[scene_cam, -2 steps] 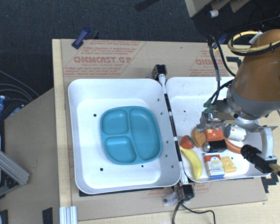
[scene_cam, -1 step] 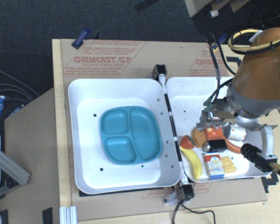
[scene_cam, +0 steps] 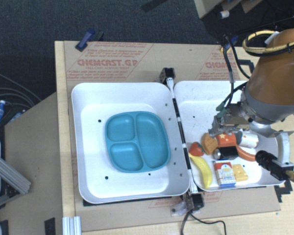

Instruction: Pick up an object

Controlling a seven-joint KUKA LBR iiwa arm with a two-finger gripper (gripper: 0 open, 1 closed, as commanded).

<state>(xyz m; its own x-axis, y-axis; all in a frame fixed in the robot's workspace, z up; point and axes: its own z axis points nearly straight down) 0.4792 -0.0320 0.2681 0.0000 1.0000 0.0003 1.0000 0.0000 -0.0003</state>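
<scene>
claw (scene_cam: 224,126) low in the right bin (scene_cam: 201,94) over the toys; grip state unclear.

Arm (scene_cam: 272,82) hides right bin's (scene_cam: 196,102) far corner.

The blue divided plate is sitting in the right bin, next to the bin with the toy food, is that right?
Not quite. The blue divided plate lies in the left bin, as the camera view shows. The toy food, such as the banana, is in the right bin beside it.
</scene>
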